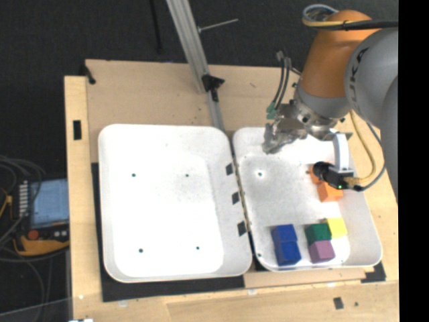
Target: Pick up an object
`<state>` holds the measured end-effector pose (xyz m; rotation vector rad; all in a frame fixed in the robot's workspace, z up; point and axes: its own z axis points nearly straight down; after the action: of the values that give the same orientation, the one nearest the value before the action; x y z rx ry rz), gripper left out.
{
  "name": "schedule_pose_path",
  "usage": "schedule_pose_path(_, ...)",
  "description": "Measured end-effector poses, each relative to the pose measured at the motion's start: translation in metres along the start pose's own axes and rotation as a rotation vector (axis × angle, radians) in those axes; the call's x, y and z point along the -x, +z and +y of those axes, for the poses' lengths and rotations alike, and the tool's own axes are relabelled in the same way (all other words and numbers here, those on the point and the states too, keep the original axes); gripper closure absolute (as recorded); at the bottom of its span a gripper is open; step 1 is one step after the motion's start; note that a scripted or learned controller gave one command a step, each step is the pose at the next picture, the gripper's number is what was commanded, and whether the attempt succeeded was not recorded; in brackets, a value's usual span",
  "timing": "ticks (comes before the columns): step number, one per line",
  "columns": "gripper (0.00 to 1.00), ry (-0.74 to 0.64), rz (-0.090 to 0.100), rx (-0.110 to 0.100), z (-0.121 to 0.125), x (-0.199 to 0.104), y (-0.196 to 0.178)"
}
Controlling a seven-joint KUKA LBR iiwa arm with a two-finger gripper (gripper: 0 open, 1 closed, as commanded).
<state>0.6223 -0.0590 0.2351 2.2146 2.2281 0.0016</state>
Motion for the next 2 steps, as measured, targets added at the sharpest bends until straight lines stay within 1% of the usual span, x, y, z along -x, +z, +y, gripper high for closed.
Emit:
schedule_pose_path(1, 1.00, -0.001, 0.001, -0.001, -0.008, -0.050, -0.005)
schedule_pose_path(2, 1.00, -0.001, 0.001, -0.002, -0.022, -0.092, -0.009)
